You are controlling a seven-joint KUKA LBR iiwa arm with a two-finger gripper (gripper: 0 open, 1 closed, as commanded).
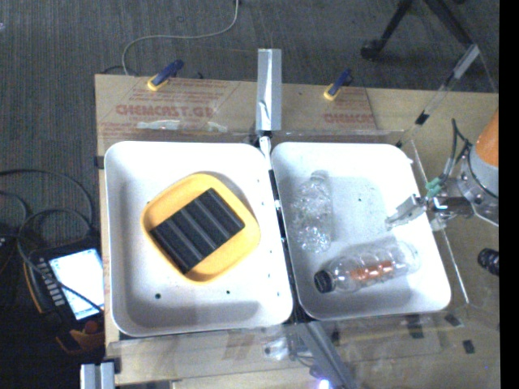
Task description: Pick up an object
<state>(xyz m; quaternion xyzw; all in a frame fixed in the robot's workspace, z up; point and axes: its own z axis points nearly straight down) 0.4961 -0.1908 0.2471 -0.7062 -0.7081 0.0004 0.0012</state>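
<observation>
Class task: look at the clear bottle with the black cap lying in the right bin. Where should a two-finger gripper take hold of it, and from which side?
Probably across the middle of the clear bottle's body, coming straight down from above. It lies on its side, cap toward the left, so the fingers would best close across its width. The gripper sits near the right bin's right wall.

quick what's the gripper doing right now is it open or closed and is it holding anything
Gripper: over the right bin's right edge, above the bottle; nothing seen between its fingers; open or closed cannot be told.
</observation>
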